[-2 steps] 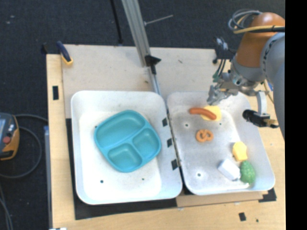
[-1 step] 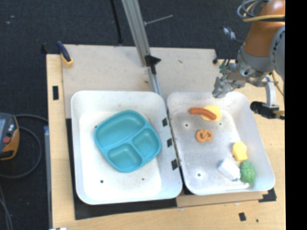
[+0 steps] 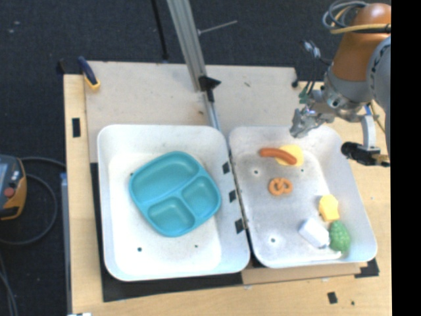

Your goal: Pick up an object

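Note:
In the right bin [image 3: 263, 242] lie a hot dog in a yellow bun [image 3: 281, 155], an orange pretzel [image 3: 280, 187], a yellow block [image 3: 329, 208], a white cup on its side [image 3: 314, 232] and a green broccoli piece [image 3: 339, 236]. My gripper [image 3: 301, 125] hangs over the bin's far edge, just above and to the right of the hot dog. Nothing shows between its fingers.
The left bin [image 3: 118, 242] holds a teal divided plate [image 3: 174, 193]. A grey aluminium post [image 3: 187, 35] slants up from the bench behind the bins. A blue and yellow tool [image 3: 88, 72] lies at the bench's far left corner.

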Robot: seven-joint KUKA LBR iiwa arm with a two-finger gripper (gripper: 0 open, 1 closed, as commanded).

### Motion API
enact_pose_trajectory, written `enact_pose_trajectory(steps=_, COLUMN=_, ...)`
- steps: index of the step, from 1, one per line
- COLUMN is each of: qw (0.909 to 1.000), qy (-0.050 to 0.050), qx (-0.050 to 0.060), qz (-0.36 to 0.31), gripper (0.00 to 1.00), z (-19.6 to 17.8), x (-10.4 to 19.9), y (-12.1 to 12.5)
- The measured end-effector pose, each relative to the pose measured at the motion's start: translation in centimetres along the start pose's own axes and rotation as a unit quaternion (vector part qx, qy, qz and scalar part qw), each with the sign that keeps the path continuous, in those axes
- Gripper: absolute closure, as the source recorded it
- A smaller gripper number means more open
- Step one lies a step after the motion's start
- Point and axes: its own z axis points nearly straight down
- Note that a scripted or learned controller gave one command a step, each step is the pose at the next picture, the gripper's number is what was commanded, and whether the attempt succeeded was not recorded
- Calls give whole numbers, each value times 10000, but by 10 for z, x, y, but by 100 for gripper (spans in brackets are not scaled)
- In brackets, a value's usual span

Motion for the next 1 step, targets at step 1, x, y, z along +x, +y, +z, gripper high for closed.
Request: enact_pose_trajectory(steps=1, qw=10000, qy=13, qx=3, qz=-6, gripper=100, z=3, x=52, y=-20)
